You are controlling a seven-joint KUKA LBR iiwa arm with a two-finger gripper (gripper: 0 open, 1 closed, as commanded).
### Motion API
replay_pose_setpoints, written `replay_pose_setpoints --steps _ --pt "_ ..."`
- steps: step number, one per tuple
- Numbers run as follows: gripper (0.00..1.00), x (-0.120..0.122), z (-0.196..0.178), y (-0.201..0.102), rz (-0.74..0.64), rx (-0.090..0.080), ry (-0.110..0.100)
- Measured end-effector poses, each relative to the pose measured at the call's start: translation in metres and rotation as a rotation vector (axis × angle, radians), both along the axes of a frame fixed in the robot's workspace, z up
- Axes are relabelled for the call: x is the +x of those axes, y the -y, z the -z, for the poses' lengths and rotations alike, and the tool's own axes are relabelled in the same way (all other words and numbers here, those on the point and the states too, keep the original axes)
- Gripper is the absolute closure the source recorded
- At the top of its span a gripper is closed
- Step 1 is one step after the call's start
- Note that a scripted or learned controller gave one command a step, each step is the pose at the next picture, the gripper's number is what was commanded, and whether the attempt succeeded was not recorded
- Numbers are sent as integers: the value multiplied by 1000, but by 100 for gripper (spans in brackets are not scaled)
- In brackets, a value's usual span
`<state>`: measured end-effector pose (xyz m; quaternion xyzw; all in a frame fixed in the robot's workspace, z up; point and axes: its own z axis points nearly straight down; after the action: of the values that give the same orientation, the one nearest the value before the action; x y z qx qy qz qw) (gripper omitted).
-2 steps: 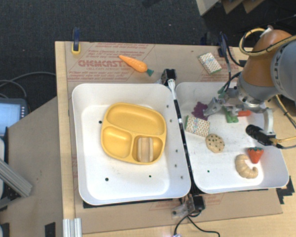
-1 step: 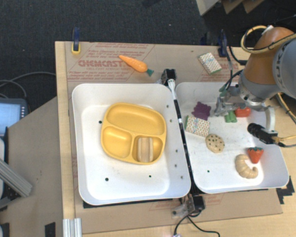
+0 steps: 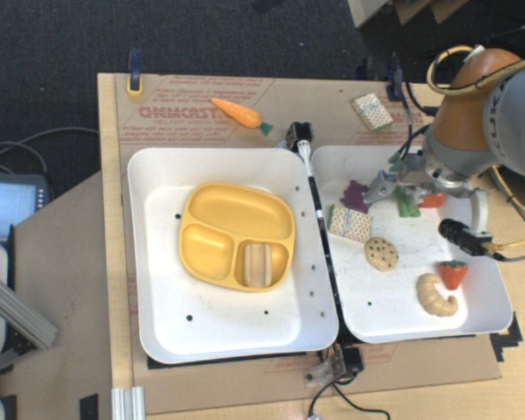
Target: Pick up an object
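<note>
Left bin [image 3: 157, 261] w/ yellow tray [image 3: 236, 234]; right bin [image 3: 490, 309] w/ cookie [image 3: 381, 254], strawberry [image 3: 454, 274]; gripper [image 3: 409, 191] state unclear.

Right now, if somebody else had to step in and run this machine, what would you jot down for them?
End effector: low over the back of the right bin; whether it is open or shut cannot be seen from above, and nothing shows as held.
Right bin: purple piece, green piece, patterned packet, cookie, strawberry, croissant.
Left bin: yellow divided plate with a pale item in one compartment.
On the cardboard behind the bins: carrot, a second packet.
Done: no pick visible. Left: grasp and lift one object.
</note>
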<state>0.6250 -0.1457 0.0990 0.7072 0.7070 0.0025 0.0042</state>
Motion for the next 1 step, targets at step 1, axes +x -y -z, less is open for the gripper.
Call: replay_pose_setpoints --steps 1 --pt "100 1 -11 0 1 -1 3"
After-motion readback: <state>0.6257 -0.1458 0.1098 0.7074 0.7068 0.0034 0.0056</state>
